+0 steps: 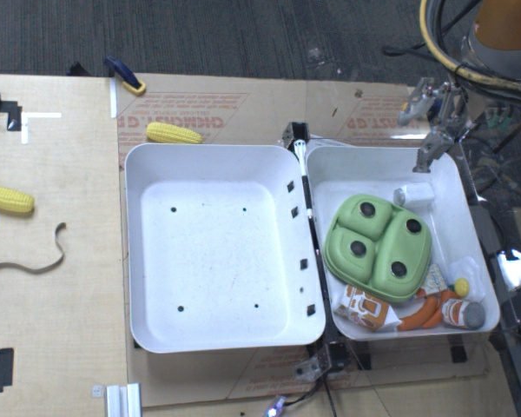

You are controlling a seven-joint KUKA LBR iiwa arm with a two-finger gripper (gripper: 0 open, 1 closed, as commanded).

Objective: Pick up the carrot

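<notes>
Up at about 1 o'clock over the right bin (469, 200), the gripper (434, 137) hangs off the arm (502, 16), above the bin's far corner. Honestly can't tell from here if it's spread or pressed together, it's just a tangle of metal and cable at that angle. Nothing looks pinched in it.

The carrot (421, 313) is way off at 6 o'clock from there, down against the near wall of that bin, well apart from the gripper. It's wedged in tight: the green lid thing (379, 246) sits just above it and overlaps its top edge, a small carton (365, 309) is right at its 9 o'clock, and a bottle (464, 313) lies touching at its 3 o'clock.

My guess at what goes wrong: coming down on the carrot, one side clips the green piece or the bin wall, or it grabs the bottle instead since both are orange-ish and jammed together. A shallow grip would probably slip.

Hard to make out: how much carrot is tucked under the green piece, and whether that's one carrot or two.
</notes>
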